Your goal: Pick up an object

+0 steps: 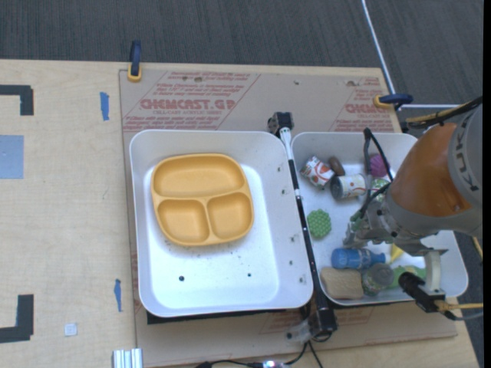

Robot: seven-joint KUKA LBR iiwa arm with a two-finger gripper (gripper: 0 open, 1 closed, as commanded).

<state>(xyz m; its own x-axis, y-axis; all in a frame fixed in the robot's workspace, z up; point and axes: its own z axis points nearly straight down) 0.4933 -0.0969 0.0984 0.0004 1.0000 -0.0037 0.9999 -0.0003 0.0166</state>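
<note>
In the right bin (458,271), arm (430,186) over clutter, blue bottle (354,259) beside, jaws' state unclear

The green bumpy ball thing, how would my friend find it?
Look in the right-hand shallow white bin, the crowded one beside the bin with the yellow divided plastic plate. Near its left wall lies a small round green textured ball, alone above the blue plastic bottle. Nothing else there is green and dotted.

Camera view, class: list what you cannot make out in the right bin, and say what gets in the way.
- Tool: finger state unreadable in the camera view; the arm's wrist covers it.
- Right bin: its far right side is hidden under the arm.
- Pink thing: partly behind a black cable, too small to name.
- Items by the blue bottle: crowded, overlapping, unclear.
</note>
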